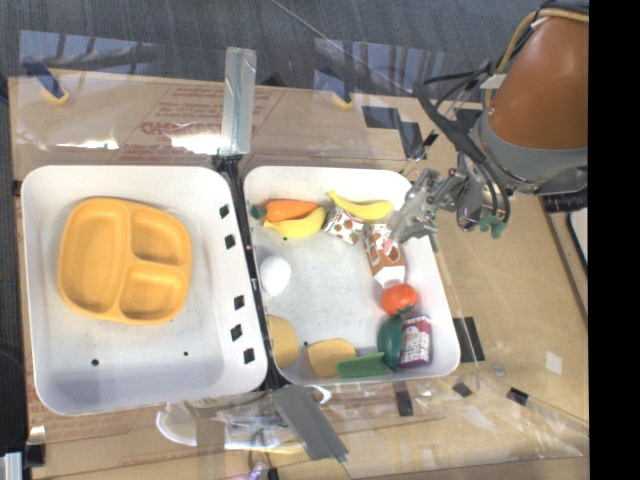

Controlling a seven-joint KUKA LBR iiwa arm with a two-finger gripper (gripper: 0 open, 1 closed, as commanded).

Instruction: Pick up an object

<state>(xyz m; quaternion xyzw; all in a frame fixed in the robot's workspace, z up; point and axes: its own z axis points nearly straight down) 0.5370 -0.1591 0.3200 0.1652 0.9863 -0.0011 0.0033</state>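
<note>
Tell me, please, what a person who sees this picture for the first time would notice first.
The eye likely goes first to the big yellow divided plate, alone in the left bin. Next comes the right bin, crowded with small things: an orange carrot and a yellow banana along its far edge, a red tomato lower down. The arm's pincer hangs over that bin's far right corner.

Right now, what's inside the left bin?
The left bin holds one yellow tray with three compartments, nothing in them. Whatever lies under the tray is covered.
</note>
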